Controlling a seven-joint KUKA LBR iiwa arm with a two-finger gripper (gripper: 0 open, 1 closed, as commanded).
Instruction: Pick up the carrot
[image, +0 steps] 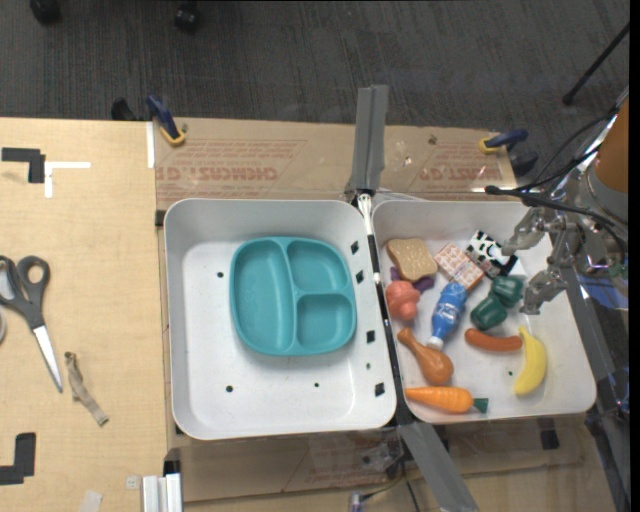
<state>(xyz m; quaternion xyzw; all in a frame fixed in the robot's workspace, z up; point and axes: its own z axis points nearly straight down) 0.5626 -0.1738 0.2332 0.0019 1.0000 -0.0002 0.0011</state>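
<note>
Overhead slanted view of a bench carrying 2 shallow white bins side by side. The left bin (190, 330) holds 1 teal divided plate (294, 296) with 3 compartments, lying near the bin's centre. The right bin (575, 385) holds the toy food. The carrot (440, 399), orange with a green stub at its right end, lies flat along the bin's near edge, towards the near-left corner. Just behind it is a chicken drumstick (427, 358), and further back along the left wall a peach-coloured fruit (402, 299) and a slice of bread (411, 259). A blue-and-white bottle (448, 313) lies tilted near the middle, with a waffle cracker (459, 264) and a black-and-white carton (490, 252) towards the far edge. A dark green vegetable (497, 302), a red-orange sausage (494, 341) and a banana (530, 364) occupy the right half. The gripper (540, 262) hangs over the bin's right edge, well apart from the carrot; its 2 fingers stand apart with nothing between them. On the bench left of the bins lie scissors (30, 305).
</note>
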